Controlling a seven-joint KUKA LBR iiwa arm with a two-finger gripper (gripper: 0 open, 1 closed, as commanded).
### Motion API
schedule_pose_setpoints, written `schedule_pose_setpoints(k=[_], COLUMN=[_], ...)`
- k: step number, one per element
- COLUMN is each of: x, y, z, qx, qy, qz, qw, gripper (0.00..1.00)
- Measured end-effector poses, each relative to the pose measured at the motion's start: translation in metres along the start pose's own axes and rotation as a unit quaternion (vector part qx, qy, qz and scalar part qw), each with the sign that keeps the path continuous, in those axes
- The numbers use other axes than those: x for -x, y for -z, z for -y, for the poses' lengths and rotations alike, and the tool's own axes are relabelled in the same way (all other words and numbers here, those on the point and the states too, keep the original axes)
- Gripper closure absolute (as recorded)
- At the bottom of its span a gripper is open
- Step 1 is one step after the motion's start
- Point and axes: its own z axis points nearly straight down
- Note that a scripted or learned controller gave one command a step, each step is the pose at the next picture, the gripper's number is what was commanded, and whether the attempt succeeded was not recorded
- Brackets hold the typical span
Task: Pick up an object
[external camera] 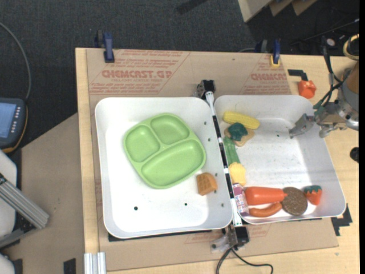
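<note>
The tool (pixel 308 125) hangs over the far right part of the right bin (pixel 296 164), low near that bin's far rim, with the arm coming in from the right. Its grey fingers look spread a little apart with nothing between them, so it carries nothing.

Candidate objects lie mostly along the right bin's left and near sides. A toy corn cob (pixel 240 119) sits at the far left corner, with a teal-and-tan toy (pixel 236 132) just beside it. A green stalk-like piece (pixel 230 151) runs along the left wall toward a yellow piece (pixel 236 172). At the near edge lie a toy carrot (pixel 263 195), a red sausage-like piece (pixel 264 210), a brown patty (pixel 295 201) and a small tomato-like toy (pixel 313 193), packed close together. In the left bin (pixel 114 170) sit a green divided plate (pixel 164 150) and a brown bread-like chunk (pixel 206 183).

This looks like the approach step: no object chosen or gripped yet. The bin floor directly under the tool appears bare, so the next move likely calls for travelling left toward the corn or nearer toward the carrot cluster, then descending squarely over one item. The crowded near-edge group may hinder a clean grip.
</note>
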Motion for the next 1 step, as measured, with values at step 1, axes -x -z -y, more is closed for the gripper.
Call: schedule_pose_setpoints(k=[1], x=[-0.0015], y=[-0.0805], z=[0.0801], qx=[-0.005], qy=[0.001], qz=[-0.005], qw=[1.0], gripper=[0.0])
